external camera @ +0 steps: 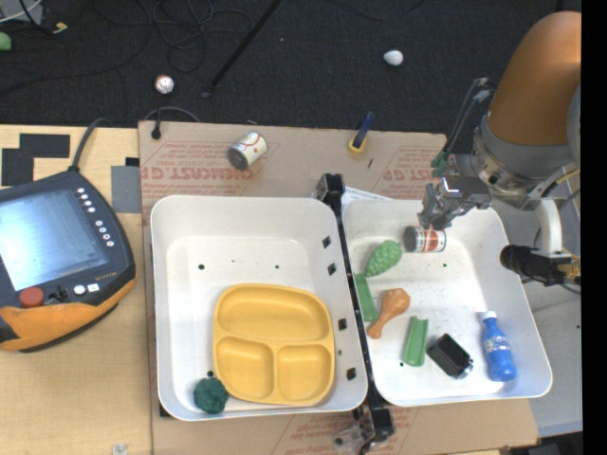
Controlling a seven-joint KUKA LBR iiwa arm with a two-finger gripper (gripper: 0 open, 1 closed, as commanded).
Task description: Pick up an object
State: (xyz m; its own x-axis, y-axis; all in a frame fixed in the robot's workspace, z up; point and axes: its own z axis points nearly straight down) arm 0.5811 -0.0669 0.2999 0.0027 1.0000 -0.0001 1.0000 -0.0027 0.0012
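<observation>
Jaws apparently around small can [432, 241]

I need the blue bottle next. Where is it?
The blue bottle lies near the right bin's right edge, just right of the black block.

Arm [536, 93]: upper part cut off by the picture's right edge. Tool [438, 218]: finger state indeterminable; it overlaps the small can [429, 241], contact unclear. Can's label too small to read. Green stick [364, 297]: partly hidden along the bin divider [343, 273].
</observation>
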